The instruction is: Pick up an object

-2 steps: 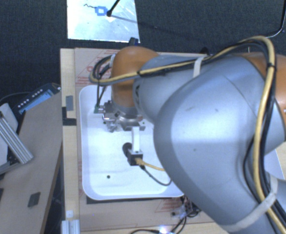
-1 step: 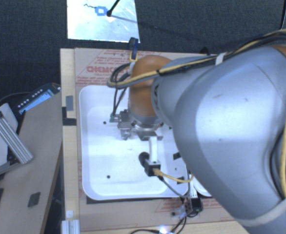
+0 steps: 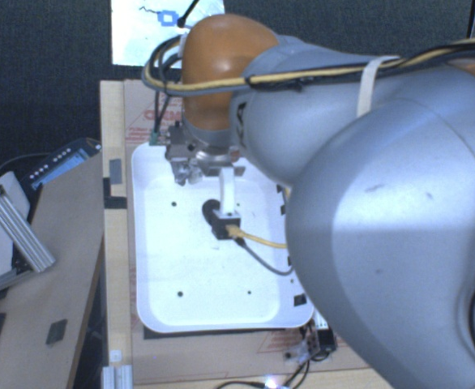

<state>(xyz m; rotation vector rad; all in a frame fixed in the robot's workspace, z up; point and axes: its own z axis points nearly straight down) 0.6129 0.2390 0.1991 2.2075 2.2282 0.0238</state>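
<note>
My gripper (image 3: pixel 186 171) hangs below the orange band (image 3: pixel 221 63), low over the far left part of the white bin (image 3: pixel 152 298). It is small and partly in shadow, and I cannot make out anything held in it. The bin floor near it shows a few small dark dots (image 3: pixel 174 205). The arm's large grey body (image 3: pixel 383 217) hides the whole right side of the bench, including the second bin.
A wooden bench (image 3: pixel 67 241) lies left of the bin, with a grey metal rail (image 3: pixel 14 229), a dark device with a blue strip (image 3: pixel 59 160) and a small dark square (image 3: pixel 57 331). A white sheet (image 3: pixel 152 23) stands at the back.
</note>
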